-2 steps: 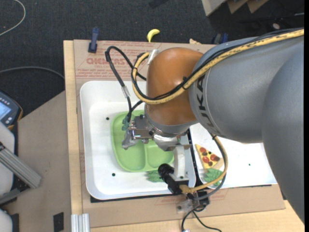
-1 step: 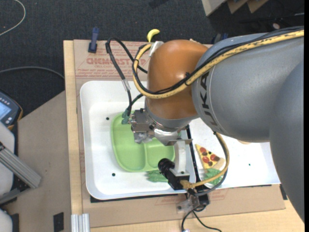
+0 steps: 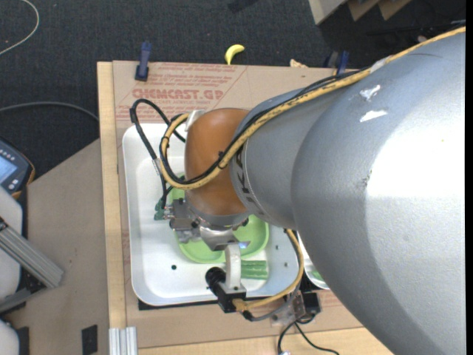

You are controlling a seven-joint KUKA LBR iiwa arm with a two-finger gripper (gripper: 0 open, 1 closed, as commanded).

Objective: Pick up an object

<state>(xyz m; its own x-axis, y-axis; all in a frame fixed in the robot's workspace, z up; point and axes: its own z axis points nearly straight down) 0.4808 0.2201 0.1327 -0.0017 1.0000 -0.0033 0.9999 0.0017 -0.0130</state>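
The one legible marking is red printed lettering on the brown cardboard sheet (image 3: 222,87) that lies under the white bin (image 3: 144,220) at the far side of the bench. The large line reads "CHEMCAST G P", with its right end cut off by the grey arm (image 3: 355,191). Above it runs a line of much smaller red print, too fine to read. A dark device (image 3: 11,168) at the left edge shows a bluish screen whose content cannot be read.
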